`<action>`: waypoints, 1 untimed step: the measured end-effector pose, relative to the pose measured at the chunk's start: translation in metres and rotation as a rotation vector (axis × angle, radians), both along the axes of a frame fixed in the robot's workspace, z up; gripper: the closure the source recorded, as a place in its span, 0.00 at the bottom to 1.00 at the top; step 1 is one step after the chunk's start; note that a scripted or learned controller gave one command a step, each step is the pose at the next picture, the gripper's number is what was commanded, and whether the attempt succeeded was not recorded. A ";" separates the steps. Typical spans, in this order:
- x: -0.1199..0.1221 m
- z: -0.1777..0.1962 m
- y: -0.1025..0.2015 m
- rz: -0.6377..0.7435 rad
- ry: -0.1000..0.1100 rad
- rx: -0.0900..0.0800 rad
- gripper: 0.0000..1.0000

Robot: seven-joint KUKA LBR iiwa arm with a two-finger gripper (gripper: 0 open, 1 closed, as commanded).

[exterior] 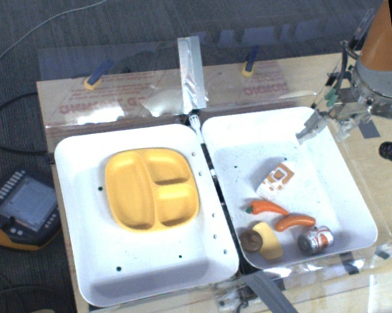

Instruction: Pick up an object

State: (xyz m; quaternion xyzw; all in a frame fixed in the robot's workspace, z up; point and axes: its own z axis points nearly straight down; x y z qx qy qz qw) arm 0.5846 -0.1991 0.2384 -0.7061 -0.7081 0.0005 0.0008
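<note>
Object candidates lie in the right bin [343, 166], grouped toward its 6 o'clock end: a white carton with orange print [275, 179] near the bin's centre, 2 orange carrot-like pieces [281, 216] just below it, a small can [315, 240] at about 5 o'clock, and a brown-and-tan piece [261, 240] at about 7 o'clock. The carrot pieces touch end to end; the can sits just beside the lower one. The left bin [82, 227] carries a yellow divided tray [150, 188].

The gripper [313, 126] hangs over the right bin's 1 o'clock corner, well apart from every candidate. Nothing lies between its fingers; whether they are spread or closed cannot be told, since only 1 pale tip is distinct.

For a sound pick, the carton appears the best target: it stands alone, with bare bin floor on all sides, so the fingers could straddle its short axis without nudging a neighbour. The clustered items at 6 o'clock would likely shift or roll under contact, the can especially. Descent should probably be centred over the carton, the jaws aligned across its narrower width.

The arm enters from 3 o'clock, its orange band [381, 40] at the upper right, the wrist angled down and toward 9 o'clock over the bin's rim.
</note>
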 end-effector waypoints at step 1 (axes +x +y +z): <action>-0.025 -0.123 0.040 -0.102 -0.002 -0.001 0.00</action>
